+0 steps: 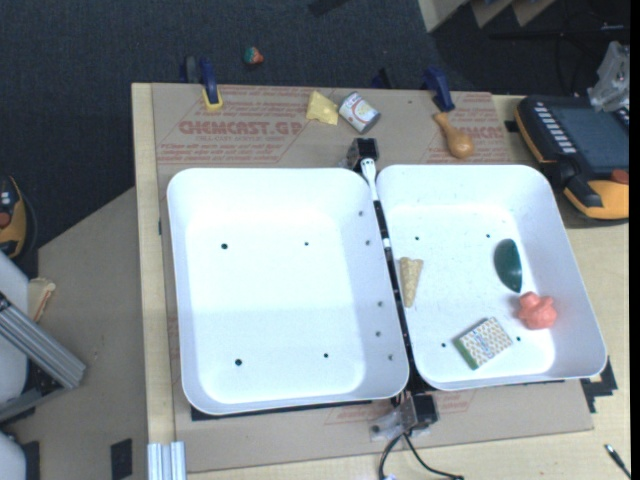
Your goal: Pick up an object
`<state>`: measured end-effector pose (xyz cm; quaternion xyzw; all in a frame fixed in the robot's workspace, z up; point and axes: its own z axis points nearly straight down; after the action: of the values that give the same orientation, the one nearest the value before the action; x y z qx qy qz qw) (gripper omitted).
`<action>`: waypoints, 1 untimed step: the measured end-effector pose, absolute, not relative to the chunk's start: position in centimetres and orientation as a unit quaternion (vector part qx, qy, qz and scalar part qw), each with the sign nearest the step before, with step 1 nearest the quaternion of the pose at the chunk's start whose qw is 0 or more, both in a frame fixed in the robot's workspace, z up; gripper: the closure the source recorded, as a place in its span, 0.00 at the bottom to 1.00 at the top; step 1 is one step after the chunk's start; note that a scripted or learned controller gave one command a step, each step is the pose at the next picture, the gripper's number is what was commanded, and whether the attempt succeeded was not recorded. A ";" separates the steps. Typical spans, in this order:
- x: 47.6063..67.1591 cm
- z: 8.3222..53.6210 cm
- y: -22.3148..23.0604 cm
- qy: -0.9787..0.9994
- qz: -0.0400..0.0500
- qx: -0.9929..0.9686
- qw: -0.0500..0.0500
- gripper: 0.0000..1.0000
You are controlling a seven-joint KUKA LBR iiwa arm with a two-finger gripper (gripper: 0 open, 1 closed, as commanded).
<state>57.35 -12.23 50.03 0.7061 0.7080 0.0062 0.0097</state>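
2 white bins (pixel 270 193), dark teal object (pixel 509 264), pink lump (pixel 538 311), seemingly green-edged patterned block (pixel 485 342), cream cone (pixel 410 279)

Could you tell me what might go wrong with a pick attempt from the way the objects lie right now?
The pink lumpy object lies close against the right bin's white sloped wall, so a finger may strike the wall. The dark green oval object sits just beside it and could get nudged. The flat patterned rectangular pad lies low on the floor, so fingers may slide over it.
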 end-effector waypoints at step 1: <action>58.0 43.5 -6.2 0.709 -0.001 0.706 -0.002 1.00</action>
<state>58.01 -6.17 43.48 0.7055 0.7087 -0.0014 -0.0023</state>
